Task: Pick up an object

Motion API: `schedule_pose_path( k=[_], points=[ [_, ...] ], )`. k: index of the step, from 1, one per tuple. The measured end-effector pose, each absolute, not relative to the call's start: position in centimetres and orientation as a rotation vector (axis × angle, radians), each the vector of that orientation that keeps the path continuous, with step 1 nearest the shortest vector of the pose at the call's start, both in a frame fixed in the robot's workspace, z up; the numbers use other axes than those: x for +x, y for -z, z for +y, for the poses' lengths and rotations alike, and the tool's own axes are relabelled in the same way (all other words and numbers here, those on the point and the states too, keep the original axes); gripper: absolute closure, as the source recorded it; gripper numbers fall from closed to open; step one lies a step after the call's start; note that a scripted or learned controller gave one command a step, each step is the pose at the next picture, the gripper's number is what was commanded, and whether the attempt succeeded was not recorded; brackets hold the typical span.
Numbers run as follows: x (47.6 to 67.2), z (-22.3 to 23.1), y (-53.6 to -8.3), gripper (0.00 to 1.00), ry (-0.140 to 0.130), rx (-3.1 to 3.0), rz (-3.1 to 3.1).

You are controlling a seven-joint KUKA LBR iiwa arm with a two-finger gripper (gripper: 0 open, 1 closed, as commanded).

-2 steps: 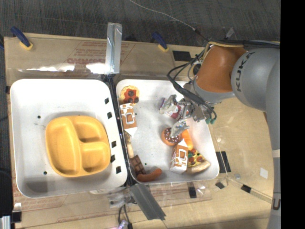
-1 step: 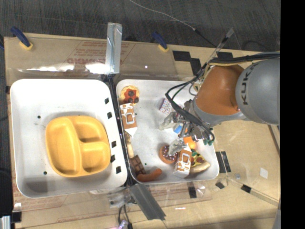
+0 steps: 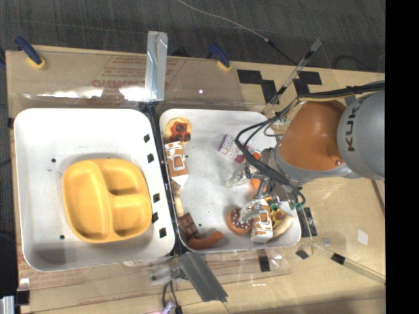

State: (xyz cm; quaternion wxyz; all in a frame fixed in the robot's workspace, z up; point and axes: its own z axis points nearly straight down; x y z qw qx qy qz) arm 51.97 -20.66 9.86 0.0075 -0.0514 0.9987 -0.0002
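Observation:
My gripper (image 3: 254, 180) hangs low over the right side of the right bin (image 3: 209, 120), below the orange wrist band (image 3: 314, 136) and a tangle of black cables. Toy foods lie around it: a purple-and-white checked packet (image 3: 229, 146) to its upper left, a brown donut (image 3: 236, 220), a white-and-orange carton (image 3: 262, 227) and a pizza slice (image 3: 283, 220) just below it. A small orange piece (image 3: 255, 184) shows right at the gripper, partly hidden by the cables.
Along the right bin's left wall lie a round pizza toy (image 3: 178, 129), an orange-white box (image 3: 175, 159), a chocolate bar (image 3: 187, 224) and a sausage (image 3: 204, 239). The left bin (image 3: 39, 129) holds a yellow divided tray (image 3: 105, 198).

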Motion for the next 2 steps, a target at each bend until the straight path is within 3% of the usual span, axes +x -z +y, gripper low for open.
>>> schedule_pose_path(
  k=[1,2],
  points=[
    [52.0,-20.5,-11.0,1.00,0.001,-0.174,3.128],
    [54.0,-16.5,-19.7,1.00,0.004,-0.208,3.125]
  ],
)
